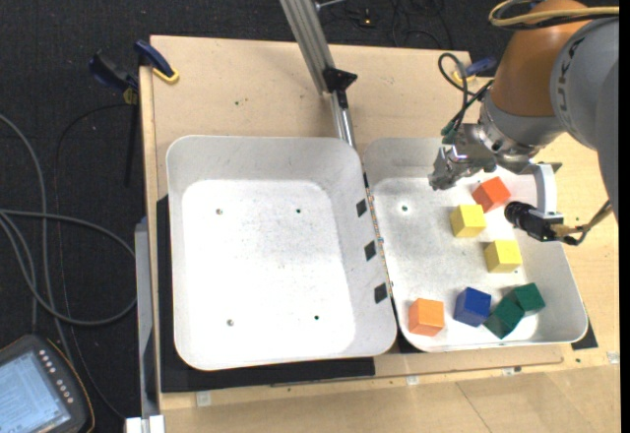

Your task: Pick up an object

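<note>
The arm (561, 67) reaches in from the right and ends over the upper part of the right bin (413, 244). The gripper (451, 168) hangs just up and left of the red-orange block (490, 193), close to that block but not around it as far as the view tells. Whether the jaws are apart or together cannot be told; the wrist body hides them from above, and nothing is seen between them.

All 7 blocks lie in the right bin. Taking the red-orange block as the landmark: the first yellow block (468, 219) sits just below and left of it, nearly touching. The second yellow block (503, 255) lies further below, slightly right. The blue block (472, 306) lies well below it, near the bin's lower edge. The 2 green blocks, one (529, 298) and the other (505, 316), sit below and right of it, pressed against each other just right of the blue one. The orange block (425, 316) lies well below and left of it, by the bin's lower left corner.

A black fitting (527, 216) on the arm's white bracket sits just right of and below the red-orange block.

The left bin (261, 244) lies well left of that block, on the same wooden surface (236, 82).
</note>
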`<state>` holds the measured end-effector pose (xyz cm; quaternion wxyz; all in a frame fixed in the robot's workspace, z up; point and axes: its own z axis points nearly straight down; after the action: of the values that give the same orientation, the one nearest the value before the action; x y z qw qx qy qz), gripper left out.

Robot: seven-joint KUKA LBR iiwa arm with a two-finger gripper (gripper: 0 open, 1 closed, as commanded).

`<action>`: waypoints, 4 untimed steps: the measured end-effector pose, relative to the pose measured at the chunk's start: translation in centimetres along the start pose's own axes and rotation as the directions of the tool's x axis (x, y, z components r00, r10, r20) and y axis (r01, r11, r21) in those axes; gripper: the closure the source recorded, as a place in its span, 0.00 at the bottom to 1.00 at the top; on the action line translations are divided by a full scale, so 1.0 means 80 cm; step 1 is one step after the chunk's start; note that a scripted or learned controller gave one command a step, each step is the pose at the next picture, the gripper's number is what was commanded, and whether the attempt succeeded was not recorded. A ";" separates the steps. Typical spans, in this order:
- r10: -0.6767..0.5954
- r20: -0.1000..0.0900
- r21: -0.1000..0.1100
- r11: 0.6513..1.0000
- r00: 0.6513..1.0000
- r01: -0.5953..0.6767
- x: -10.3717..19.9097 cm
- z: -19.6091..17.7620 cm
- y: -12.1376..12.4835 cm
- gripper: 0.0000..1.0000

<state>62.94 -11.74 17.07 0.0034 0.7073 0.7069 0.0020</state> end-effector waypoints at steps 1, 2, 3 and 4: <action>-0.003 -0.001 0.001 1.000 1.000 0.003 0.008 -0.057 -0.002 1.00; -0.003 0.000 0.001 1.000 1.000 0.003 0.012 -0.112 -0.002 1.00; -0.009 -0.004 0.009 1.000 1.000 0.009 0.090 -0.107 -0.020 1.00; -0.009 -0.004 0.009 1.000 1.000 0.009 0.162 -0.111 -0.032 1.00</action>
<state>60.31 1.26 25.88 -0.0012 0.7040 0.7102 0.0004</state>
